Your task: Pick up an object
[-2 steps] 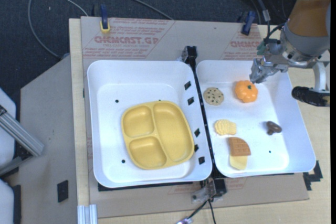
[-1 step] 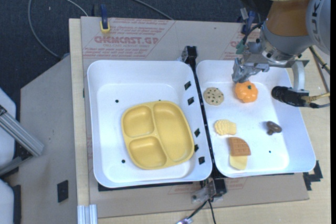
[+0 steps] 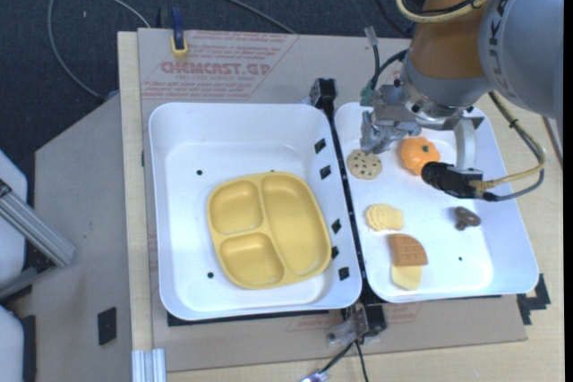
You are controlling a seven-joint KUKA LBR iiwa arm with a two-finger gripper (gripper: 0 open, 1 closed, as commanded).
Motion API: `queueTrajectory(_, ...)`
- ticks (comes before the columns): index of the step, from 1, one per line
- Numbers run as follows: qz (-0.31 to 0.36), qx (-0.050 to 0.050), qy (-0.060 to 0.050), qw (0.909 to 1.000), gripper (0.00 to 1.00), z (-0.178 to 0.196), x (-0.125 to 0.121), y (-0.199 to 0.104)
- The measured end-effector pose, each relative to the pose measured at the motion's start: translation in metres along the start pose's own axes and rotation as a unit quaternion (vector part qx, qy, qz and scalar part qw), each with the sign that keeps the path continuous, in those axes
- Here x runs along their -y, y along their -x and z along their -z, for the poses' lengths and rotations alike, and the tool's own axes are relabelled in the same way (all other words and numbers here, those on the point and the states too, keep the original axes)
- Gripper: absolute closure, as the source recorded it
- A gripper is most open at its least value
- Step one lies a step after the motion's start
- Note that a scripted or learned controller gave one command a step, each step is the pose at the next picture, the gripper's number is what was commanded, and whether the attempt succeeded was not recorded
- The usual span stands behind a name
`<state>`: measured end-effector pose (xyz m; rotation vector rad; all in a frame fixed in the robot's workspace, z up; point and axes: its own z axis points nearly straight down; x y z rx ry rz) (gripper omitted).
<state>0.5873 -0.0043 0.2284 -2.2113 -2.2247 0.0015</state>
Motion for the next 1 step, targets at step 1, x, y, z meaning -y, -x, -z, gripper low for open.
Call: queueTrajectory(1, 0.000, 0.000, 0.000, 1.0000, 1.00, -0.0060, 0.0039, -0.0501)
